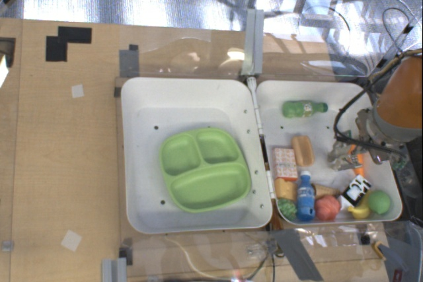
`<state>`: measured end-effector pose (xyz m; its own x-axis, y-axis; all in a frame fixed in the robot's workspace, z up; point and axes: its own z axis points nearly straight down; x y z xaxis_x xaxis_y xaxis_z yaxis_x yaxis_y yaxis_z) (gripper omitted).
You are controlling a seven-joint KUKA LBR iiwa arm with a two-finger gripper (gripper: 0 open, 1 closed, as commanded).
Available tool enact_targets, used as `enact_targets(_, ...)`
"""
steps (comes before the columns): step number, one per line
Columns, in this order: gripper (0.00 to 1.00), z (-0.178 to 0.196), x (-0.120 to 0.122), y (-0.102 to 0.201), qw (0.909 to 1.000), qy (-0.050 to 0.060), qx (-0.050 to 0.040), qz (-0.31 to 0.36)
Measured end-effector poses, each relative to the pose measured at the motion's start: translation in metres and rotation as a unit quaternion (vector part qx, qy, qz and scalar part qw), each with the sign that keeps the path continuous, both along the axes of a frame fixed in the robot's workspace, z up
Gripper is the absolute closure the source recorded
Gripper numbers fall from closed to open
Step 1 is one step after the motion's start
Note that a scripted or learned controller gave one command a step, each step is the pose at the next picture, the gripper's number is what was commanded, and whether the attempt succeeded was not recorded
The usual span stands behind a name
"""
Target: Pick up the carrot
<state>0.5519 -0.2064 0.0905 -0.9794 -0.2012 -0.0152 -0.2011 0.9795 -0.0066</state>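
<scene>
Desk (66, 162), right bin (330, 92): end effector (347, 156) at the carrot (359, 158), grip state indiscernible; secure grasp, then lift.

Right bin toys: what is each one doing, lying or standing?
green bottle: lying on its side
blue bottle: lying down, cap toward the bin's middle
carrot: lying in the bin under the gripper
green divided plate: flat in the left bin, right way up
</scene>
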Motion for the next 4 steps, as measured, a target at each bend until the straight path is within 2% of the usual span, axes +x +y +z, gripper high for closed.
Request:
enact_targets(1,0.00,0.000,-0.019,0.000,0.9999,-0.003,-0.0010,0.012)
enact_targets(2,0.00,0.000,-0.006,0.001,0.9880,0.000,0.0023,-0.154)
enact_targets(3,0.00,0.001,-0.045,0.001,0.9844,-0.003,0.0025,-0.176)
enact_targets(4,0.00,0.000,0.008,0.000,0.9997,0.000,0.0000,-0.024)
